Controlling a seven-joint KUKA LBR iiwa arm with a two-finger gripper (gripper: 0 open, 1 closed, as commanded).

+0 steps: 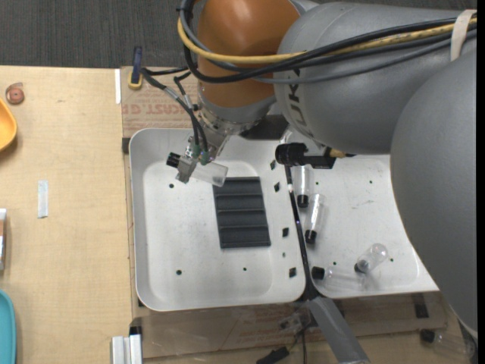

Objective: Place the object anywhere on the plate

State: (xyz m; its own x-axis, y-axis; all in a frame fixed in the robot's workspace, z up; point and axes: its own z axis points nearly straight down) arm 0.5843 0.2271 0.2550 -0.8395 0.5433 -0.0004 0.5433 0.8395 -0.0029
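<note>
Materials and finishes around the left bin

My grey arm (394, 74) is looking like smooth satin-painted metal, its orange band (242, 32) catching a soft gloss. The left bin (151, 279) is showing smooth white plastic, and the ribbed plate (242, 213) inside it is reading as matt black. Left of that bin, the bench (68, 226) is appearing as pale matt wood.

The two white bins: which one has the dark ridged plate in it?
The left bin, under the end effector. The ridged plate lies there; the right bin has none.
</note>
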